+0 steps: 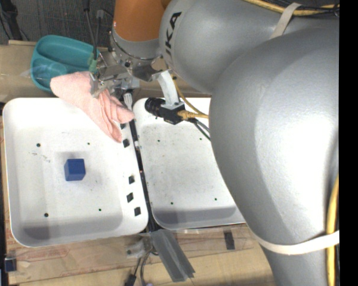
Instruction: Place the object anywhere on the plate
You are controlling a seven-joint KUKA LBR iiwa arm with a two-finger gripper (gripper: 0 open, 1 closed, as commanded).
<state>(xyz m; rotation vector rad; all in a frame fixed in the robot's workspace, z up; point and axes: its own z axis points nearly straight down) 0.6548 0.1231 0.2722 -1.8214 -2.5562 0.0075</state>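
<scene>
Gripper (107, 79), upper centre of the frame, fingers closed on a pink cloth (92, 100) that drapes over the top rim of the left bin (24, 159). Teal plate (59, 58) lies just beyond, upper left. A blue cube (75, 169) rests mid-bin, with bare floor around it.

My gripper (110, 79) hangs over the left bin's (24, 219) far edge, cloth (92, 100) draped below, block (75, 169) in that bin.
</scene>
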